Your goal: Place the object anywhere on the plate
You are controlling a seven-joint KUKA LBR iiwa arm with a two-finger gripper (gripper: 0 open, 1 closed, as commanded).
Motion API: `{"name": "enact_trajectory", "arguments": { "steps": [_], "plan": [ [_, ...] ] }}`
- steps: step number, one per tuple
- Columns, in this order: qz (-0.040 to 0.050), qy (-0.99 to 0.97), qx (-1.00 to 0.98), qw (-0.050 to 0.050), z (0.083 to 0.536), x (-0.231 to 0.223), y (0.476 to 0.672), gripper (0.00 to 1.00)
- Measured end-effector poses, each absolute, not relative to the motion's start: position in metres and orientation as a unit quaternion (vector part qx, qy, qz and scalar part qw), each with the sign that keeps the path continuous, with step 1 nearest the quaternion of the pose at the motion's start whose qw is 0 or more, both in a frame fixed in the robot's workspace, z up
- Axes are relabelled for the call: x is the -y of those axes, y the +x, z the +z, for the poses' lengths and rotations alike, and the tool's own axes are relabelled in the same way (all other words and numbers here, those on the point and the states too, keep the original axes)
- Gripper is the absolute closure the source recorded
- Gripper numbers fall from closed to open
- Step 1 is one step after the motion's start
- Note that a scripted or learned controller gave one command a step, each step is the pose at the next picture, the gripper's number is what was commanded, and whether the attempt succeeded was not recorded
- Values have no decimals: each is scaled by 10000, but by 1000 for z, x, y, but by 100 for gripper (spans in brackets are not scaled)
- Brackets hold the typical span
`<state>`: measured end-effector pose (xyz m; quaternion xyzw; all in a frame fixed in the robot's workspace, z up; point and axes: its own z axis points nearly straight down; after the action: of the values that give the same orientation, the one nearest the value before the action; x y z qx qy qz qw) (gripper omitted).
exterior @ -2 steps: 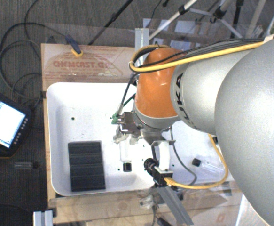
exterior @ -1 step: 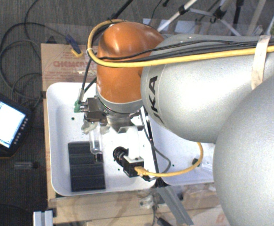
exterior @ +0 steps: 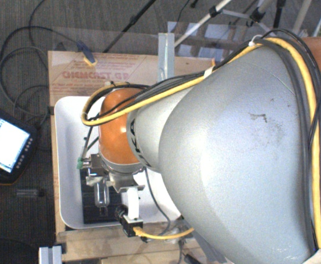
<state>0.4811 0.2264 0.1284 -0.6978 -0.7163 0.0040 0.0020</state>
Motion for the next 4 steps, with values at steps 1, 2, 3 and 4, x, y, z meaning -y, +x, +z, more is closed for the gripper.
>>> {"name": "enact_trajectory", "arguments": {
  "steps": [1, 2, 3, 4],
  "plan": [
    [20, -5341, 8454, -1, 226, -229, 505, 100],
    [10, -5084, 8611, -1, 300, -223, 484, 100],
    [21, -4739, 8806, 15, 207, -172, 483, 100],
    [7, -4155, 9096, 9, 261, -227, 485, 100]
  ]
}}
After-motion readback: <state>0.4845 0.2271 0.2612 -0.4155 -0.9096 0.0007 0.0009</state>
